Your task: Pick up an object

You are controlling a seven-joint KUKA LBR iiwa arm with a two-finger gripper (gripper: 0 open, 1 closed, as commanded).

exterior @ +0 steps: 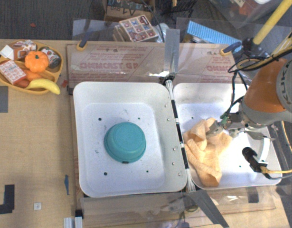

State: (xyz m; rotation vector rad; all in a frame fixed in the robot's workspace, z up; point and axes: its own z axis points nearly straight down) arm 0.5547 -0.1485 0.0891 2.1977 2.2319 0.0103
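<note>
Overhead slanted view of the bench, with two shallow white bins side by side. Left bin [89, 103]: a teal bowl [126, 142] sits upside down near the middle of the floor, well apart from the arm; right bin [202, 96]: a crumpled yellow-orange cloth [205, 156] lies against the bin's left wall, stretching from mid-floor toward the near edge. The grey arm [267, 101], with its orange band, enters from the right and slopes down over the right bin; its gripper [216, 128] sits at the cloth's upper right part, the tip touching or pressed into the raised folds there; whether the tip is parted, closed or clamped on fabric cannot be told, since arm and folds hide it. The bulk of the cloth lies below and to the left of the gripper, resting on the bin floor; a black cable [252, 160] loops from the wrist over the bin's right side. Beyond the bins, at far left on the bench: a yellow tray [3, 72] holding toy food, including a small orange pumpkin [36, 61] and a banana [43, 85].
</note>
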